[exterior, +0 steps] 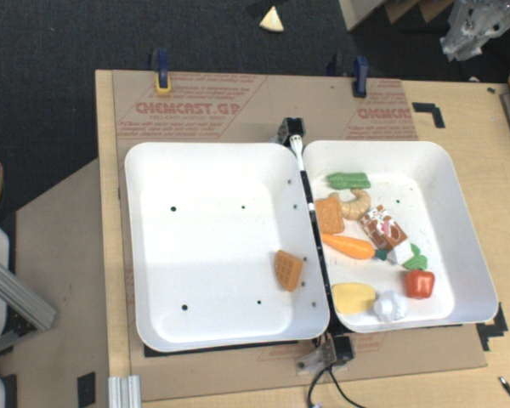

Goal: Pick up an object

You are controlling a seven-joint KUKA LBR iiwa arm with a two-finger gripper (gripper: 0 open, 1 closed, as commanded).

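Note:
The right bin [459, 228] holds several toy foods: a green pickle [348, 179], a tan croissant [357, 202], an orange cracker [330, 215], a carrot [348, 246], a red-and-white packet [382, 228], a red pepper [419, 284], a yellow piece [354, 297] and a small white lump [389, 307]. A brown waffle piece [288, 270] lies alone in the left bin [195, 228], near its right wall. My gripper [473, 28] hangs at the top right corner, well back from both bins and over none of the objects.
The bins sit side by side on a cardboard sheet [238, 100] held by two blue clamps [161, 66] at the back. A black clip [291, 130] joins the bins at their far edge. A cable [327, 381] runs off the front.

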